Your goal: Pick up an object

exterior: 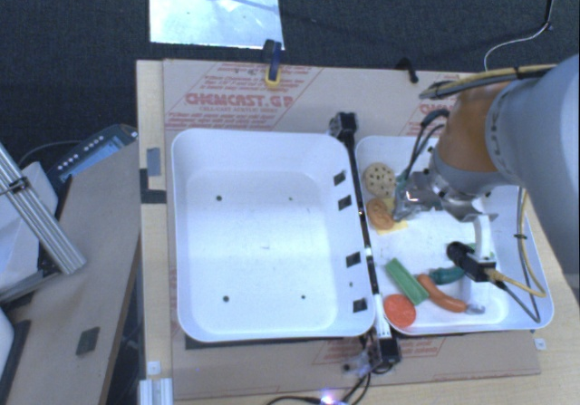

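Arm [530, 136], right side of frame: broad smooth light-grey cylindrical shell w/ an orange band at approx. mid-link, then a grey metallic wrist section. Thin dark cables run along the wrist toward the claw [405, 197], a small silver-grey metal assy. at centre-right. Below it, a white bracket carries a black block; a yellow cable loops off toward lower right.

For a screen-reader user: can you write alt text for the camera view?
A grey arm with an orange band reaches into the right bin, its end effector low over a yellow piece beside a round perforated biscuit. The left bin sits alongside.
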`<state>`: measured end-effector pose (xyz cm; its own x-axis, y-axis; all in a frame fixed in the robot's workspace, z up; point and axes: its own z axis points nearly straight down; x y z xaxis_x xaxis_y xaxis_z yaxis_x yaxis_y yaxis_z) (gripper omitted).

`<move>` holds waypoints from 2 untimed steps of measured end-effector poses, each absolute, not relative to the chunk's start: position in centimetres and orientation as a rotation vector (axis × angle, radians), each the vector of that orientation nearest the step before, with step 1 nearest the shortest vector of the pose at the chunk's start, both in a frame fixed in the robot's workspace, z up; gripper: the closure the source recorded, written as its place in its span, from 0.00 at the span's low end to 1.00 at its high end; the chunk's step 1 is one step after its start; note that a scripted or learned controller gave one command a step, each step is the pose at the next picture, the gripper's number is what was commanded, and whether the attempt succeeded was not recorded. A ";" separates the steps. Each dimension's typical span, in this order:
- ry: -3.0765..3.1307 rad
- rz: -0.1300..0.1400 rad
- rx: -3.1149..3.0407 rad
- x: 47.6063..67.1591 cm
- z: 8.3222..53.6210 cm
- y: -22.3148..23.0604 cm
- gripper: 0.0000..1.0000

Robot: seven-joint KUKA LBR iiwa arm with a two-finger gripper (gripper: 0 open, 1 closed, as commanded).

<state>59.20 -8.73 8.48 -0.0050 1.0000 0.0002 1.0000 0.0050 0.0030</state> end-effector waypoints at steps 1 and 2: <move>2.225 -0.004 2.224 53.1 8.4 -8.4 1.00; 2.227 0.014 2.203 59.5 19.0 -3.1 1.00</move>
<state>59.51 -3.07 19.04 -0.0105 0.9999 -0.0005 0.9999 0.0105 0.0127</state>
